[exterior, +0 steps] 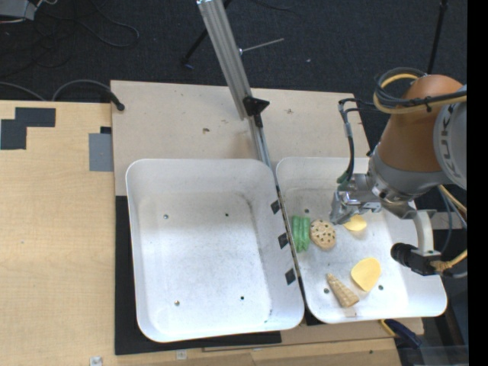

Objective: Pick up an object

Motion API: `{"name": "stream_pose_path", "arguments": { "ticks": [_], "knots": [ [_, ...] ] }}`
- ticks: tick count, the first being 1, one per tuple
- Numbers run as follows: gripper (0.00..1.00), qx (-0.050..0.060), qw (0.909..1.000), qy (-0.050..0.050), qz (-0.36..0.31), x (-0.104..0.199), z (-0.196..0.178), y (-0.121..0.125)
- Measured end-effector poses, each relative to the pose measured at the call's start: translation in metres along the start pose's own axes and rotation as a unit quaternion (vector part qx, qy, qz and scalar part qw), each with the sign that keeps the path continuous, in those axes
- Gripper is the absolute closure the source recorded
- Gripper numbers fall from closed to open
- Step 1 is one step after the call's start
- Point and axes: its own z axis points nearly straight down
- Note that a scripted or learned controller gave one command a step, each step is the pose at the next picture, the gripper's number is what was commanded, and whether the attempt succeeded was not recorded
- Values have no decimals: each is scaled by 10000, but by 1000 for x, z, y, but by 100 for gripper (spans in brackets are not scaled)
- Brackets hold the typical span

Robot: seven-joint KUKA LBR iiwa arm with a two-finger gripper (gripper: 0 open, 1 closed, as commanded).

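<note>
The right bin [427,300] holds several small objects: a green ridged piece [301,234] by the left wall, a round chocolate-chip cookie [323,235], a small yellow piece [355,224], a larger yellow chip [366,274], and a tan cone [342,290]. My gripper [347,206] hangs low over the bin's middle, just above and left of the small yellow piece and up-right of the cookie. Nothing is visibly between its metal parts. The arm's orange band [427,97] and grey body rise to the right.
The left bin [152,204] lies beside the right one, with black clips [283,240] along the shared wall. A slanted aluminium rail [229,56] stands behind the bins. Cables [349,139] loop beside the wrist.
</note>
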Motion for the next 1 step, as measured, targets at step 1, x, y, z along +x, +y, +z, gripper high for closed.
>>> {"name": "stream_pose_path", "arguments": {
  "ticks": [1],
  "knots": [
    [100, 2, 10000, 3, -2, 46, 1, 8]
  ]
}}
